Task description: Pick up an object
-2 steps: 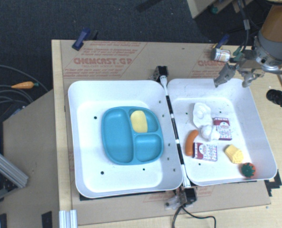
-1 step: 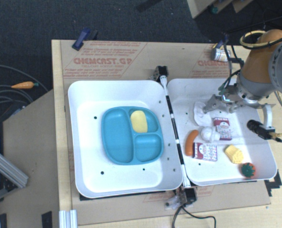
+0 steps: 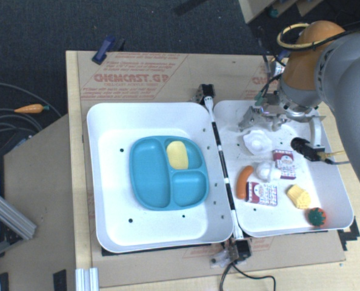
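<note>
Camera view: 1 blue tray [image 3: 159,183] w/ 1 banana [image 3: 178,154]; hand [image 3: 262,115] state unclear.

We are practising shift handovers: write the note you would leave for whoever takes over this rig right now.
Gripper: low over the back of the right bin, nothing seen between its fingers.
Right bin holds: white lump, orange sausage, two red-and-white packets, yellow wedge, small red-and-green fruit.
Left bin: blue divided tray with a yellow piece in its upper right compartment.
Done: no pick visible.
Left: grasp and lift one object.
</note>
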Controlling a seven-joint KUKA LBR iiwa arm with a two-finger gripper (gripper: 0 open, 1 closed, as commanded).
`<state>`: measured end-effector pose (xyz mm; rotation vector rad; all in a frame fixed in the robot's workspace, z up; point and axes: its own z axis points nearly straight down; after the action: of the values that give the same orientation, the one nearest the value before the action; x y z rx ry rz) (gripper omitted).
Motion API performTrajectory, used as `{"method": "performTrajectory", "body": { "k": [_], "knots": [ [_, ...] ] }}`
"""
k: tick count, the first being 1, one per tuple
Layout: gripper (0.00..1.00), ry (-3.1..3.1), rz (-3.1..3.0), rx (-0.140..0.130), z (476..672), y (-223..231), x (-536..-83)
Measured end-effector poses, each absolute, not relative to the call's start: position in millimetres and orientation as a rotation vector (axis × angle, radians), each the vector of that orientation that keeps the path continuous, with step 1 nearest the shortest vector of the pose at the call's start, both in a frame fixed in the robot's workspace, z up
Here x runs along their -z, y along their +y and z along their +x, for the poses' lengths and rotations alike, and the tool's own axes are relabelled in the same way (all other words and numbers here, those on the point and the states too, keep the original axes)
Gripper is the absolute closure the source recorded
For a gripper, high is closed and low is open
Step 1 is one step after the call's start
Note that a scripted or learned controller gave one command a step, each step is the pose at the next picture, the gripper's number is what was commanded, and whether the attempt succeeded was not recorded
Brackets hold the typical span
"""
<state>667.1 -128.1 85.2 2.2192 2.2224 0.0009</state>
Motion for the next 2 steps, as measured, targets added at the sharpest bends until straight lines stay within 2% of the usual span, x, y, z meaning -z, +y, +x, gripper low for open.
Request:
{"method": "performTrajectory", "body": {
  "k": [1,2],
  "knots": [
    [0.00,2.224,2.222,0.000,666.6,-93,-85],
    [1.00,2.224,2.220,0.000,667.1,-93,-95]
  ]
}}
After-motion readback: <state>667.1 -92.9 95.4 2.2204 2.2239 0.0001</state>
